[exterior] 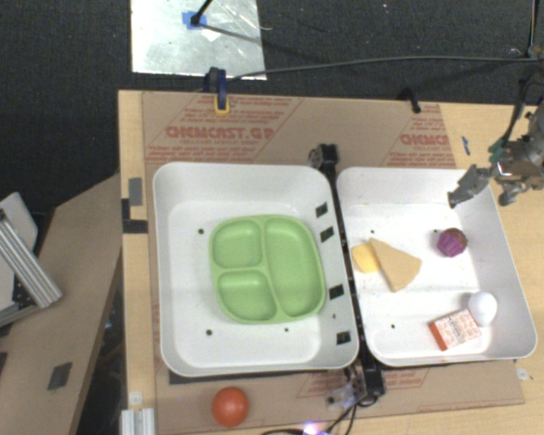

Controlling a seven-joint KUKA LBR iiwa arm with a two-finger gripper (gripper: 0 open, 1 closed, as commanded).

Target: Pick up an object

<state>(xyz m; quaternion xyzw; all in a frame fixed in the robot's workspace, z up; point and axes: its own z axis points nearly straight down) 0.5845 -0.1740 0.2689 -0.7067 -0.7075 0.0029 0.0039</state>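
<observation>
A: Camera view first: where is the hand [486, 187] sitting?

B: It is hanging at the upper right, over the far right corner of the right bin [408, 184]. Two dark fingers are pointing out from it, one toward the left and one downward, and they are standing apart with nothing between them, so the hand is released.

A: And the things that could be picked up?

B: They are all lying in the right bin. A purple onion [451, 242] is resting near the right wall, just below the hand but apart from it. A tan wedge [396, 265] is lying near the bin's middle, with a small yellow piece [365, 258] touching its left side. In the near right corner a white egg [482, 308] is sitting just beside a red and white carton [455, 330].

A: What is the left bin [186, 207] holding?

B: A green divided plate [267, 268] with three compartments is lying in its middle.

A: Anything outside the bins?

B: An orange-red ball [229, 406] is sitting on the worktop [138, 324] in front of the left bin.
</observation>
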